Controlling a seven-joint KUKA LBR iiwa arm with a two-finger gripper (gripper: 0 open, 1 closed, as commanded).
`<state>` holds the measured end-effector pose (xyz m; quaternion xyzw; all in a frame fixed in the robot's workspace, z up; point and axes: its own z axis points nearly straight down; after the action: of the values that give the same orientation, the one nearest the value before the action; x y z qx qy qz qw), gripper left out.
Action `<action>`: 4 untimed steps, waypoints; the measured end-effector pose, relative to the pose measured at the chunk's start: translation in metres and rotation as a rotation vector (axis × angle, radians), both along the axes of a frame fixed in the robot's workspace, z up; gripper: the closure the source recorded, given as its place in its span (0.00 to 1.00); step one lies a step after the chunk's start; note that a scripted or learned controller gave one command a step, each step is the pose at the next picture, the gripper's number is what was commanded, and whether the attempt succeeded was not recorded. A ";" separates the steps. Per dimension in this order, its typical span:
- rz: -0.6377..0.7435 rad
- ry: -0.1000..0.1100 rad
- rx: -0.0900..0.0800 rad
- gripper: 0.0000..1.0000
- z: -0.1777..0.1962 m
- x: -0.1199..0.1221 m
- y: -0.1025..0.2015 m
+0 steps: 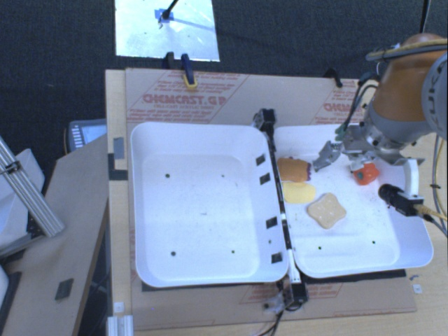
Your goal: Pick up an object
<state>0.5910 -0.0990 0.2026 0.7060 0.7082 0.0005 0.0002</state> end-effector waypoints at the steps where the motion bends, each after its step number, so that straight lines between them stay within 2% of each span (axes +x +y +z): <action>1: 0.008 0.001 0.003 0.00 -0.019 0.009 0.081; 2: -0.009 0.006 -0.001 0.00 -0.036 -0.063 0.007; 3: 0.006 -0.006 0.000 0.00 -0.017 -0.006 0.054; 4: 0.001 -0.004 0.000 1.00 -0.007 -0.008 0.051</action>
<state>0.5831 -0.0484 0.1959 0.7055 0.7087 0.0018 0.0017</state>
